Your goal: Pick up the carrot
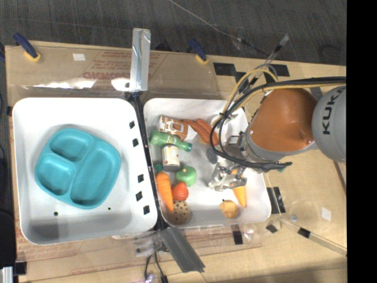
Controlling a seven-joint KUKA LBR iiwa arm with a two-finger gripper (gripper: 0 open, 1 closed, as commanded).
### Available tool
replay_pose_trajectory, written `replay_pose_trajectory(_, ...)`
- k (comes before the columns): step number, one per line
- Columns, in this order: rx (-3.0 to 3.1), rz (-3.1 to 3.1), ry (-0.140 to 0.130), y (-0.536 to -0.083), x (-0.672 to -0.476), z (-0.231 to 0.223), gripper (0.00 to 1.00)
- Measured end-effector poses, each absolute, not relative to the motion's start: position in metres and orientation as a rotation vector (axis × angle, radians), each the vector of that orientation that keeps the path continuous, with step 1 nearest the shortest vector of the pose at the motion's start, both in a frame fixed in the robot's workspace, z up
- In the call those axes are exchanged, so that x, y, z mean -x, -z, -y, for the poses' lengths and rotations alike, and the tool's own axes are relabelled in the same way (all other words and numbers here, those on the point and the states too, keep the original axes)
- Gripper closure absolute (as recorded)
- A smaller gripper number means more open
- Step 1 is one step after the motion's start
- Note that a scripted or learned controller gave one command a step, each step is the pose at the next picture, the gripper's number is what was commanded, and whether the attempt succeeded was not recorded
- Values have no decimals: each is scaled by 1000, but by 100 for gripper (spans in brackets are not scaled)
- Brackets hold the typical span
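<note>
- We logged the long orange plastic carrot (165, 192) lying against the left wall of the right-hand shallow white bin (259, 208), beside a red tomato (180, 191).
- We found the metal two-finger gripper (224, 178) well to the carrot's right, over a small orange cone-shaped piece (240, 194); how its fingers stood we could not tell.
- We noted a teal divided plastic tray (78, 167) in the left-hand bin (35, 114).

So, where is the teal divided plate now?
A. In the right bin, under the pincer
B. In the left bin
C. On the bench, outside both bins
B: the teal divided plate lies flat in the left bin, alone there, away from the food items.
</note>
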State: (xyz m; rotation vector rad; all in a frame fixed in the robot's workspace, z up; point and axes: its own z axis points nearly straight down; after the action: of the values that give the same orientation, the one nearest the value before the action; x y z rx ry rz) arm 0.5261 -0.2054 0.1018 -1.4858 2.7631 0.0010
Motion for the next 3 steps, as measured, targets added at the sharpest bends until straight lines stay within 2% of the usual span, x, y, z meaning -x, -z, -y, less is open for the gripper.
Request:
replay_pose_trajectory(1,1694,-2642,3,-174,-567,208,100)
replay_pose_trajectory(2,2102,-2337,-6,-171,-477,210,100)
replay_pose_trajectory(3,2285,-2157,-10,-119,-476,193,100)
